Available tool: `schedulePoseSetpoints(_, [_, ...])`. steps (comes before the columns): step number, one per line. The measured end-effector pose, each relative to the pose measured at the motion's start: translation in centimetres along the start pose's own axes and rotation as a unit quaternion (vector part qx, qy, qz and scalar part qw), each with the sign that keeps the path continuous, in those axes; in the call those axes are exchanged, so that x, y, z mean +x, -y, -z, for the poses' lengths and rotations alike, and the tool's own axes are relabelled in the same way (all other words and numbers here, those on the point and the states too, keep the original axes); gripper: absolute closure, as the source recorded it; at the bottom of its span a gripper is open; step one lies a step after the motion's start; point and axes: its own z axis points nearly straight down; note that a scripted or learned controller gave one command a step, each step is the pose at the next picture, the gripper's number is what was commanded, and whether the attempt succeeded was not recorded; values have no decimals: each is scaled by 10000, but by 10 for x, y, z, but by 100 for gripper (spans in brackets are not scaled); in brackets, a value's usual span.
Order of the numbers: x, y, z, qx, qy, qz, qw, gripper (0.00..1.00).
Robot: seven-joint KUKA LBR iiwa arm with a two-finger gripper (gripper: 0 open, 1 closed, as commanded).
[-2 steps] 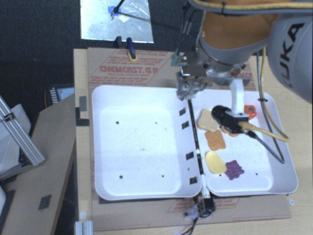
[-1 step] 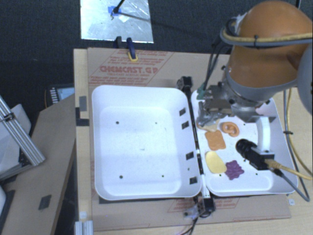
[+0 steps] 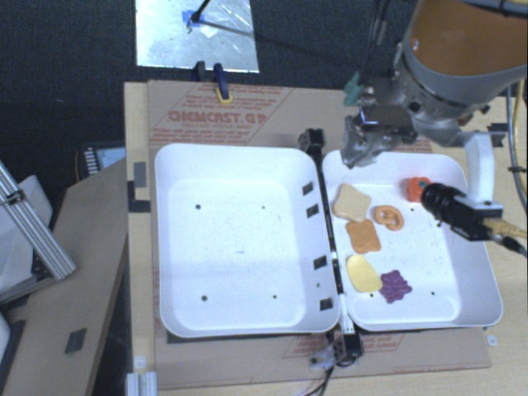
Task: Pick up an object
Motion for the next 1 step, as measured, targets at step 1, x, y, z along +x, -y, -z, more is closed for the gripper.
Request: schedulePoseSetpoints(1, [75,-63,-115,75,17,15,10000,100])
